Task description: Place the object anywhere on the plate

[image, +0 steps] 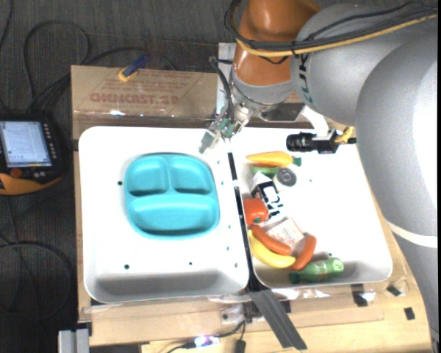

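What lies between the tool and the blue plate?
In the camera view, bare white floor of the left bin separates the tool from the blue plate; nothing lies there.

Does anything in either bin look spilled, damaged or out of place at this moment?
Nothing stands out. The blue plate sits flat in the left bin, and the toy foods lie jumbled along the right bin's left side. The gripper hangs above the divider.
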### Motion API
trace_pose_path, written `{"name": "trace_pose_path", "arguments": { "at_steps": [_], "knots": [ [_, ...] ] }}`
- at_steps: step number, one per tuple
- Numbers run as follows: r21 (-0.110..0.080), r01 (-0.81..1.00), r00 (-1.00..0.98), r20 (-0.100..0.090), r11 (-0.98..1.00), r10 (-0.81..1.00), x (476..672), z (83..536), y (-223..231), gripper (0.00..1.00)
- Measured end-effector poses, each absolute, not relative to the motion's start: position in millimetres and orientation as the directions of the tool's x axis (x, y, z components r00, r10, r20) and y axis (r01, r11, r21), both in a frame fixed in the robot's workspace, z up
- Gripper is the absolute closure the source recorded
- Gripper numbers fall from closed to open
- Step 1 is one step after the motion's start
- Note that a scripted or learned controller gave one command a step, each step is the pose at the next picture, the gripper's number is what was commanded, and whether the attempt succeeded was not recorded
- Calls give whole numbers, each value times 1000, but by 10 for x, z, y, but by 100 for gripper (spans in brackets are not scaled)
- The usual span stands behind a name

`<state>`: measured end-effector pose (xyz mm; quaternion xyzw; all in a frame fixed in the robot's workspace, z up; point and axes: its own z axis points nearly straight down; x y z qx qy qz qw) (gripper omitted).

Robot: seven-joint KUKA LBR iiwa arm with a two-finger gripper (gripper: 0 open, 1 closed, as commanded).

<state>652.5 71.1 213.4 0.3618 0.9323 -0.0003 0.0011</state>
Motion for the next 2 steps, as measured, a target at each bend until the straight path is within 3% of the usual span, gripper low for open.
{"name": "trace_pose_path", "arguments": {
  "at_steps": [1,2],
  "knots": [
    [-1,654,-757,-3,757,654,6220,2534,546,100],
    [0,810,-587,-1,587,810,5951,2956,996,100]
  ]
}}
